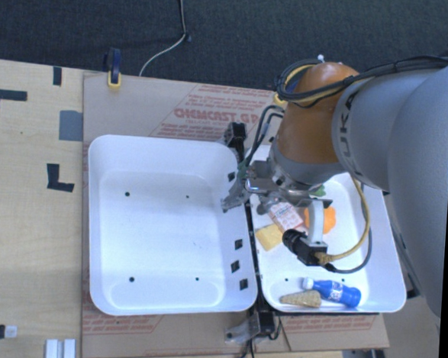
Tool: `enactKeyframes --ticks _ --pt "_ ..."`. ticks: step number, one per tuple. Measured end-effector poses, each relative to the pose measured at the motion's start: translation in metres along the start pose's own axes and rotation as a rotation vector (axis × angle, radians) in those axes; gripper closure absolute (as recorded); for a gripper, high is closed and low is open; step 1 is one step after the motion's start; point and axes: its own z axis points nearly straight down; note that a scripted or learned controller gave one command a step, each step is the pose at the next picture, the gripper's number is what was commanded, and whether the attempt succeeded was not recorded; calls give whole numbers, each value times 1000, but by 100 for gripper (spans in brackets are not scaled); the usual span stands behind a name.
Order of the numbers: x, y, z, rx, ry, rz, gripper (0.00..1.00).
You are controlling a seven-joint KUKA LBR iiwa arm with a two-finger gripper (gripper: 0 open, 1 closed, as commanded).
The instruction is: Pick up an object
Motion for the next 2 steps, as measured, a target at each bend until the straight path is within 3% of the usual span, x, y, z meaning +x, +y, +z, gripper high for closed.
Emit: enactKeyframes --ticks 1,2 --pt "-57 24 -125 -25 -4 6 100" --pt "-17 50 -107 -10 -1 -1 100"
